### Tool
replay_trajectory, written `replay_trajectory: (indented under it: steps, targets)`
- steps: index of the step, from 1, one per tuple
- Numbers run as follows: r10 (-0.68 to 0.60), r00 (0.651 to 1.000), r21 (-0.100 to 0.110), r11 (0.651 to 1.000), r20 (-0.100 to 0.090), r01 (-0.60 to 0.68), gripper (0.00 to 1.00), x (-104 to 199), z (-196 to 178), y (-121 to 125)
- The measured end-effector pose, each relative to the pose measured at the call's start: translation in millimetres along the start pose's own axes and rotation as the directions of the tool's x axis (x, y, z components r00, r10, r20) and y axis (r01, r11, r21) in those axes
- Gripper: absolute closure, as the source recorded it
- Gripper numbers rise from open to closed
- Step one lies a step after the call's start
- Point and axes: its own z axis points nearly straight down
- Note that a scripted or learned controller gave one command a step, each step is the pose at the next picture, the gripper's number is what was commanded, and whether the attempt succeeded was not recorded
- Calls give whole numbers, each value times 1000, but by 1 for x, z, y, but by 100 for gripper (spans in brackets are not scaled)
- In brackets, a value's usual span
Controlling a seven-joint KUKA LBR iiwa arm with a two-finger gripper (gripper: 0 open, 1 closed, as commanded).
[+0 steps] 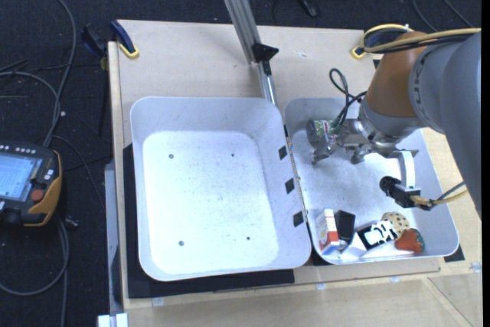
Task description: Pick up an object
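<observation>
While over right bin [436,188] | gripper [334,152] state unclear | no legible labels

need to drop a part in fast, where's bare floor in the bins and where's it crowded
The left bin has bare floor from wall to wall. In the right bin, a bare patch lies between the gripper and the near-edge clutter. It is crowded along that near edge: a small carton, black pieces, a red object.
</observation>
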Motion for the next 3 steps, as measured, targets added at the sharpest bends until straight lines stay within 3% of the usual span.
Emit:
replay_trajectory:
  steps: [1,2,3]
  targets:
    - [-2,1000,1,1000,0,2,0,25,0,29]
    - [0,1000,-2,1000,0,0,0,28,-1,-45]
    - [-1,1000,-7,1000,0,1,0,2,-4,49]
